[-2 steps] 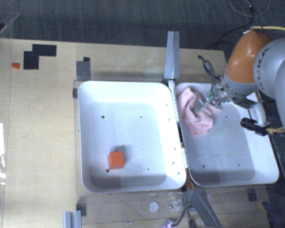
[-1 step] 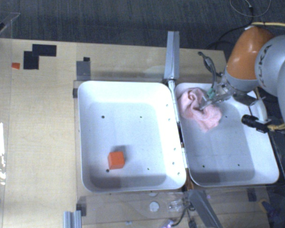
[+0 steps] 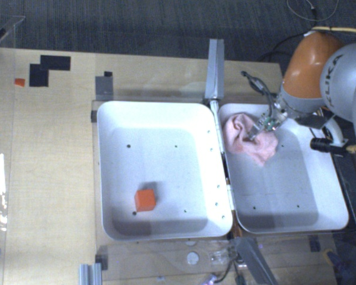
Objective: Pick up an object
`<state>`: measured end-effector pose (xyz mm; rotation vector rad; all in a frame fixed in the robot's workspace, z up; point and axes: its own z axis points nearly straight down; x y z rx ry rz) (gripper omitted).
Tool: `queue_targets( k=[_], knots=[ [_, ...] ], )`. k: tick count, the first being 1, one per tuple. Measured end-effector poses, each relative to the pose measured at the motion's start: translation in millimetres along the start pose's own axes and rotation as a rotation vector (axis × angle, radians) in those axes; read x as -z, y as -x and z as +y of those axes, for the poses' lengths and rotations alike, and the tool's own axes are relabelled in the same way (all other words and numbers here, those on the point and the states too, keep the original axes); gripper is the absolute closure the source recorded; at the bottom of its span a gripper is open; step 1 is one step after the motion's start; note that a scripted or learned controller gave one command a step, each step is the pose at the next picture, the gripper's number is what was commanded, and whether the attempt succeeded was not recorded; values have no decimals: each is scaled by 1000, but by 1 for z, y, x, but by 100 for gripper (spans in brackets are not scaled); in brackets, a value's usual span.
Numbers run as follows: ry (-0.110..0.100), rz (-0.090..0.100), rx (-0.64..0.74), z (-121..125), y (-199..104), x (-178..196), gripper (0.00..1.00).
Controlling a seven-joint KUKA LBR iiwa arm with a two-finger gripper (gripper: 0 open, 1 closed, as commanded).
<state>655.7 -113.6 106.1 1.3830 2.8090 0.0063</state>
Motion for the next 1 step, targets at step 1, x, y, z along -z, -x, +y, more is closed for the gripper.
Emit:
queue_targets(
  k=[1],
  knots=[
    [3,-2,-65,37,-28,82,100]
  ],
)
